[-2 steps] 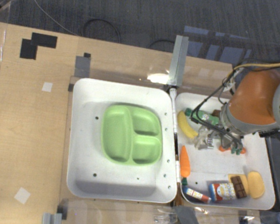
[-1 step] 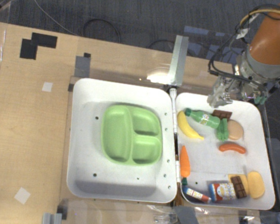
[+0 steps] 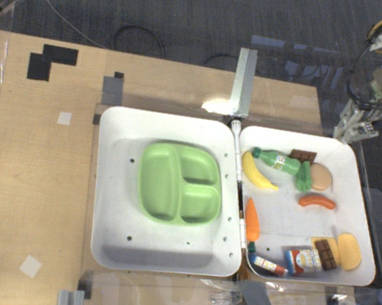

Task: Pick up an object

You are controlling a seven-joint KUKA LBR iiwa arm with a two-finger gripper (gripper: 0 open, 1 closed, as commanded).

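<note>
The right bin (image 3: 285, 222) holds several toy foods. A green bottle (image 3: 276, 161) and a yellow banana (image 3: 259, 172) lie at its back left. Beside them are a brown block (image 3: 302, 156), a green piece (image 3: 304, 177), a tan bun (image 3: 321, 175) and a red sausage (image 3: 317, 202). An orange carrot (image 3: 253, 219) lies along the left wall. At the front sit a red tube (image 3: 267, 265), a labelled bottle (image 3: 304, 260), a chocolate bar (image 3: 324, 251) and a yellow lump (image 3: 349, 251). My gripper (image 3: 356, 127) hangs open above the bin's back right corner, with nothing between its fingers.
The left bin (image 3: 119, 174) carries a green divided plate (image 3: 180, 184). A metal post (image 3: 243, 86) stands behind the seam between the bins. Bare wooden bench (image 3: 31, 163) stretches to the left.
</note>
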